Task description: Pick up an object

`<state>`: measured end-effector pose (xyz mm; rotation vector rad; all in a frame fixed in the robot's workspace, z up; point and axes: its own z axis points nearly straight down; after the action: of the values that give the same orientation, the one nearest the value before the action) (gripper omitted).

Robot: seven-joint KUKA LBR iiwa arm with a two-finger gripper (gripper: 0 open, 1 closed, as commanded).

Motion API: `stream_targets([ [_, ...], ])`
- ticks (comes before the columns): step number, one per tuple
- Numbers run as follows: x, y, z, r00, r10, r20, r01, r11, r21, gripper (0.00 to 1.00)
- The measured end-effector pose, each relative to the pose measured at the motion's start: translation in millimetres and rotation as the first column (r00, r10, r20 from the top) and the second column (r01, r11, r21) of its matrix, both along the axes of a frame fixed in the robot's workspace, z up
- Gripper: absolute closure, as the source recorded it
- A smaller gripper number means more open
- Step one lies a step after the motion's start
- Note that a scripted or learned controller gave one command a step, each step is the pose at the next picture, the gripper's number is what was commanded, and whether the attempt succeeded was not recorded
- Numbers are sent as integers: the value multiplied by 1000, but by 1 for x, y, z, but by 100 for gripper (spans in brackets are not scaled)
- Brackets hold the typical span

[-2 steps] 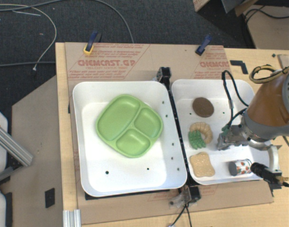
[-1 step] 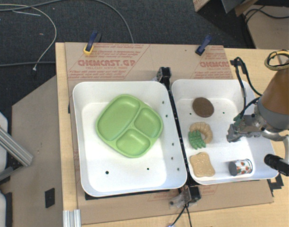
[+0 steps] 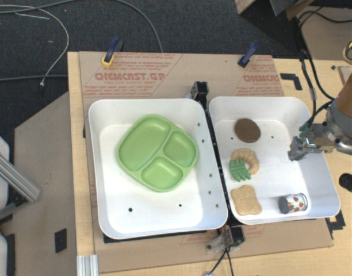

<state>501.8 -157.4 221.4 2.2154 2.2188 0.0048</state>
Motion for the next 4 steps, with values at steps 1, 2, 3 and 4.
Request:
stream_targets([
  [1,-2,10,52,1000,1,0,-1,1000,1,100],
  [2,1,56,38,1000,2,-9,-2,1000,5,100],
  [3,11,101,40,1000,3,-6,-3,1000,3,100],
  [4,22,152,41,1000,5,-5,-5,1000,4,100],
])
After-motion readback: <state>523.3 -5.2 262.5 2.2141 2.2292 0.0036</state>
